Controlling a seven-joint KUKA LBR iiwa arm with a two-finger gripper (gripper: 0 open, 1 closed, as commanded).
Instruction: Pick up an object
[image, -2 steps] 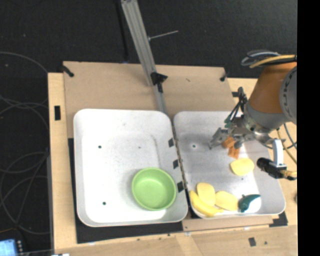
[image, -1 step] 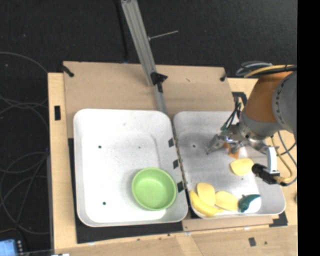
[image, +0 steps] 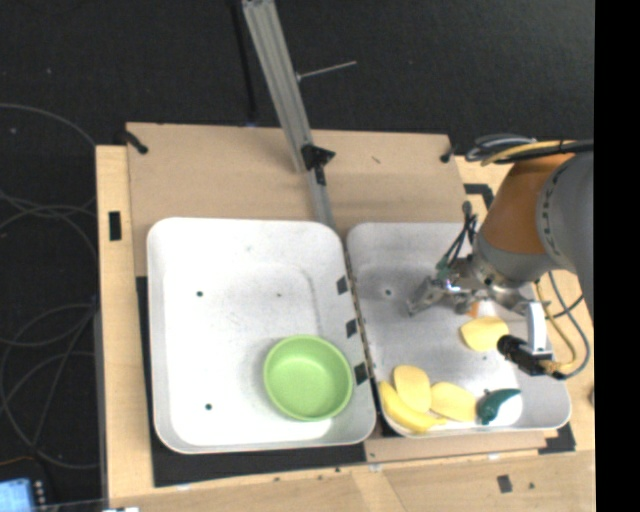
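One yellow piece (image: 484, 334) lies just beside the claw (image: 425, 298), toward the bin's near right (fingers' spread: cannot tell).

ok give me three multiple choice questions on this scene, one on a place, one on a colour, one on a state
1. Where is the bowl?
A. in the left bin
B. in the right bin
C. on the bench outside the bins

2. What colour is the bowl?
A. red
B. green
C. blue

3. How does the bowl stand?
A. upside down
B. upright, mouth up
C. on its side against a wall

Answers:
1. A: it sits near the lower right corner of the left bin, while the end effector is over the right bin, where the yellow pieces lie.
2. B: its whole surface is light green.
3. B: its round rim and hollow inside face the camera.
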